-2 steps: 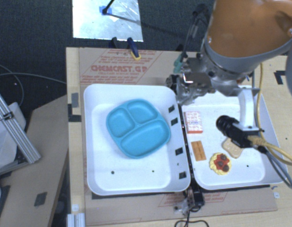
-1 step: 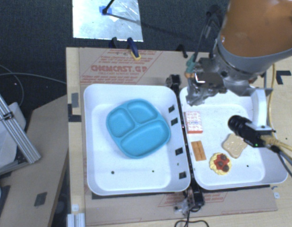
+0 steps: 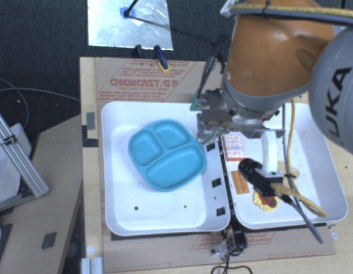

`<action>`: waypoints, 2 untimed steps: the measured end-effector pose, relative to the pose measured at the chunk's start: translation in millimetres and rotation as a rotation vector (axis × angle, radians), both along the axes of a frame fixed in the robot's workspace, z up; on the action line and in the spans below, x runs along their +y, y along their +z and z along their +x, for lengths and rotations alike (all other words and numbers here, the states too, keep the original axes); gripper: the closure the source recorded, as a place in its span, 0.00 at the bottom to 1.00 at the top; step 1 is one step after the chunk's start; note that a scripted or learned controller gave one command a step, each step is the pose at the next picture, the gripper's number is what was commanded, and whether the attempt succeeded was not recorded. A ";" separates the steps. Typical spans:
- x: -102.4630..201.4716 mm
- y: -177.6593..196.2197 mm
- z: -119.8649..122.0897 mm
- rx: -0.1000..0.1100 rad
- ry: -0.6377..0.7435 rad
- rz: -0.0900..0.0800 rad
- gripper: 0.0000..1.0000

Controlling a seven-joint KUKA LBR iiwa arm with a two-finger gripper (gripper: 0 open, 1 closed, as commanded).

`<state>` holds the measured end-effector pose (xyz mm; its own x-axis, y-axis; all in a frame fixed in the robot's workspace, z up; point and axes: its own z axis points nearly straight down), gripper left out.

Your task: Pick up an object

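Surroundings: dark grey carpet (image 3: 33,39) is seen around a pale wooden bench (image 3: 62,153); a shiny metal sheet (image 3: 128,16) lies on the floor beyond the bench, and a silver aluminium frame (image 3: 16,158) stands at the left edge.
Bench top: a brown cardboard sheet (image 3: 142,81) with red print is spread under both bins, and a blue clip (image 3: 160,57) is fixed at its far edge.
Left bin (image 3: 116,210): shallow and white, it holds a blue divided plate (image 3: 165,161) with three compartments, lying flat and turned at an angle in the middle of the bin.
Right bin (image 3: 331,193): shallow and white, touching the left bin along a dark centre divider; much of it is covered by the arm.
Small things in the right bin: a white packet with red print (image 3: 233,146) lies just beside the divider; an orange flat piece (image 3: 239,182) lies nearer the camera, also by the divider; a yellow and red item (image 3: 267,201) is partly seen near the front wall.
Arm (image 3: 279,44): grey with a broad orange band, it reaches in from the right, over the right bin.
Gripper (image 3: 208,124): placed over the far end of the divider, just beside the plate's far right rim.
Gripper state: it cannot be told whether it is released or clenched, and nothing is seen held in it.
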<state>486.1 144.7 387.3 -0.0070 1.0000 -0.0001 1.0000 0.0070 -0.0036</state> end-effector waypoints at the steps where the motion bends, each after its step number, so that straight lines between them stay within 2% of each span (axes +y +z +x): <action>1: -46.2 60.4 1.2 -0.013 -0.010 0.001 1.00; 2: -61.1 28.6 0.7 -0.004 -0.008 0.000 1.00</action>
